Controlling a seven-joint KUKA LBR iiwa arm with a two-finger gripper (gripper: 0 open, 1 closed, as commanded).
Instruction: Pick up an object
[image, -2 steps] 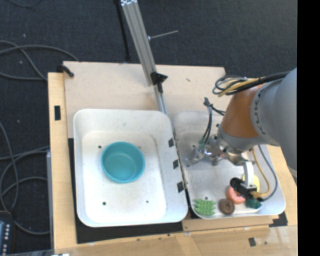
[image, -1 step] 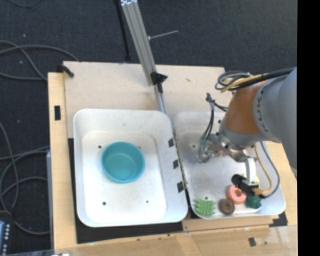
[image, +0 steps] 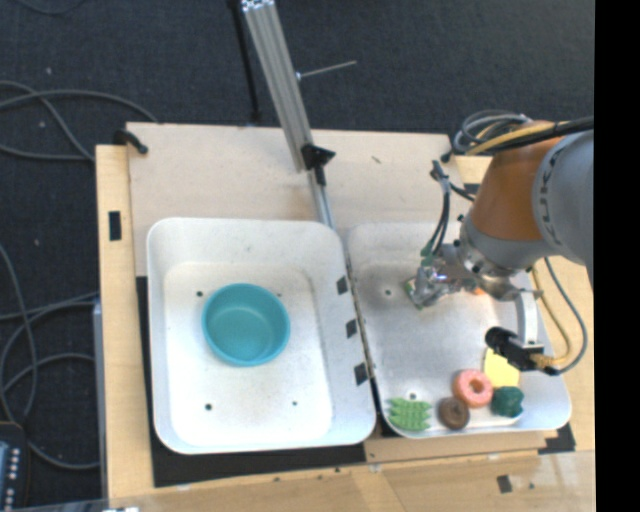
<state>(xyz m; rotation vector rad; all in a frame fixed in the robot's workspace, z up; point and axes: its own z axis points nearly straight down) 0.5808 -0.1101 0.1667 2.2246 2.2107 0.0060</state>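
Left bin (image: 180, 420): held a bowl (image: 246, 323), set left of centre.
Right bin (image: 400, 350): lay just beside the left bin, edges touching.
Gripper (image: 428, 287): hung over the right bin's rear-left part, well apart from the toys.
Front edge, right bin: leafy toy (image: 408, 412), small donut (image: 454, 413), larger donut (image: 472, 387), lump (image: 508, 401), running left to right, close together.
Block (image: 501, 368): just behind the lump.

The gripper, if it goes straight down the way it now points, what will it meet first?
Most likely the bare floor of the right bin. The gripper hangs over it, apart from the toys near the front; its height is unclear.
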